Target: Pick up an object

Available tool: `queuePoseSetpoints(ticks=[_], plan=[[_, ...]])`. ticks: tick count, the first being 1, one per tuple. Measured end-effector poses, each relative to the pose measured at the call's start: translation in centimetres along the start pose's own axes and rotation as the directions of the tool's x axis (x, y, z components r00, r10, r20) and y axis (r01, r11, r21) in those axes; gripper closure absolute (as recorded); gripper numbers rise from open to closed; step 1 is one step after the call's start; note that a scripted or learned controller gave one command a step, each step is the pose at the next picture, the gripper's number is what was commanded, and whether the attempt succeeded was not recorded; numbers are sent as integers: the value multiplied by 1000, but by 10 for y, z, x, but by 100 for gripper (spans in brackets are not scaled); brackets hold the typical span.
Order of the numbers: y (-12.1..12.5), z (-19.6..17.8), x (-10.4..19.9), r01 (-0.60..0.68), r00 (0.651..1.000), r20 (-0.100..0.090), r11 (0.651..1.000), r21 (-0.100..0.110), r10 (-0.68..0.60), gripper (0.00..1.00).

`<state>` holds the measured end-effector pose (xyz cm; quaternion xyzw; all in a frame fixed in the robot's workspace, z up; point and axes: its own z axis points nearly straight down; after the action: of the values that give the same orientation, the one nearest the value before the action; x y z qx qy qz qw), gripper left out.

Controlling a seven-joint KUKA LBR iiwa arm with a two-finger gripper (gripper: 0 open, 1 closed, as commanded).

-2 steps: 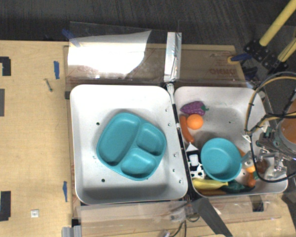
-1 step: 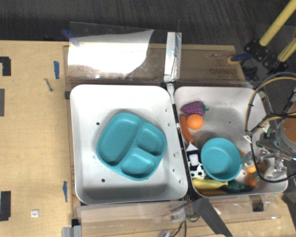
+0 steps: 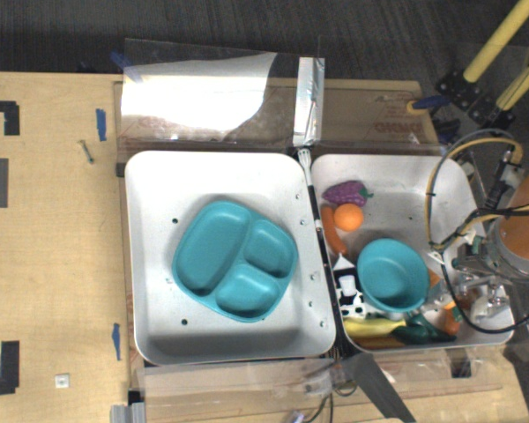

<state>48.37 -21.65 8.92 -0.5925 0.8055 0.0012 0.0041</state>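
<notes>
The gripper (image 3: 476, 293) hangs at the right bin (image 3: 397, 167) edge, its state I cannot tell, and objs like teal bowl (image 3: 391, 275), orange ball (image 3: 346, 218) and purple grapes (image 3: 346, 192) lie inside, so approach w/ care, probably aiming at one free obj.

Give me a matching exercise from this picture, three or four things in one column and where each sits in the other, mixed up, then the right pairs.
Things:
1. teal divided plastic plate
2. teal round plastic bowl
3. purple toy grape bunch
4. yellow toy banana

Places:
A. front edge of the right bin
B. far part of the right bin, beside an orange ball
C. middle of the left bin
D. middle of the right bin

Pairs: 1-C, 2-D, 3-B, 4-A
</notes>
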Motion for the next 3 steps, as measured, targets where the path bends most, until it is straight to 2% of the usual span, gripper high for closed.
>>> queuePoseSetpoints(ticks=[1, 2, 3], plan=[[-21, 1, -9, 136, 991, 3, 991, -7, -136, 0], [-26, -10, -7, 131, 991, 0, 991, 9, -131, 100], [-30, -114, -32, 67, 998, -5, 998, 7, -67, 100]])
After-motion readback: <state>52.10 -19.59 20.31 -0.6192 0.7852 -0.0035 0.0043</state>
